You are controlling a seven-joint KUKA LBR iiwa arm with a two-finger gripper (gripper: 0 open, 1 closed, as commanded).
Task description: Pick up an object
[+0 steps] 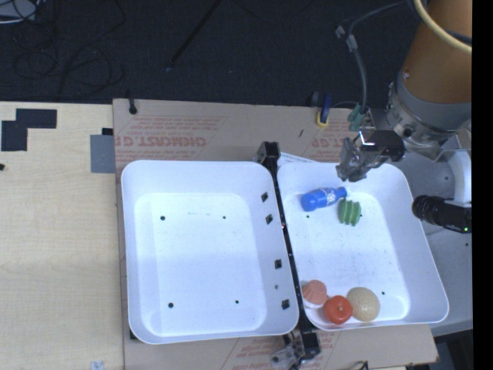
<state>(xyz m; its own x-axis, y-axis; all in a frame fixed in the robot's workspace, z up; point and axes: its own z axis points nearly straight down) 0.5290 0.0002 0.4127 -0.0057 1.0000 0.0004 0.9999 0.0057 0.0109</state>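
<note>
The fingers (354, 174) hung at the far rim of the right bin (420, 237), dark and bunched against the grey wrist, and whether they were spread or pressed together could not be told from this slanted view. Nothing showed between them, so no object looked to be held.

Taking the right bin as the landmark: just inside its far edge, near the fingers and slightly toward the bin's middle, lay a blue bottle (323, 198) on its side. Just beside it, on the side away from the divider, sat a small green ribbed object (350, 211). The two were close, though whether they touched was unclear. At the bin's near edge, well apart from that pair, three pieces clustered together: a pale pink object (314, 291), a red round object (337, 309) and a beige round object (363, 304).

The left bin (146, 245) sat against the right bin's divider side, both resting on the counter (54, 245).

As a judgement, the task was at its start: the arm (439, 52) was poised above the far end, apparently nearest the blue bottle, and the descent, the grip and the lift all remained to be done.
</note>
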